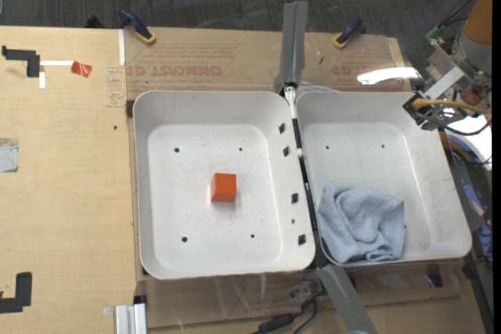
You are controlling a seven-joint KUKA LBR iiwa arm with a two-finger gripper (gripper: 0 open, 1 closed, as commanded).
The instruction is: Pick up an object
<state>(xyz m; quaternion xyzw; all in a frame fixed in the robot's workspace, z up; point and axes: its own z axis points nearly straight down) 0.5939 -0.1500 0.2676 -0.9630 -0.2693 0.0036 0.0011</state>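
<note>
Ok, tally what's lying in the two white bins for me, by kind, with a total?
Small orange-red cube, in the left bin: 1
Crumpled light blue-grey cloth, in the right bin: 1
Total: 2

An orange block (224, 187) is sitting flat near the middle of the left bin (156, 246), left of frame centre. A pale blue cloth (363, 223) is lying crumpled in the right bin's (438, 192) lower left corner, touching the wall.
</note>
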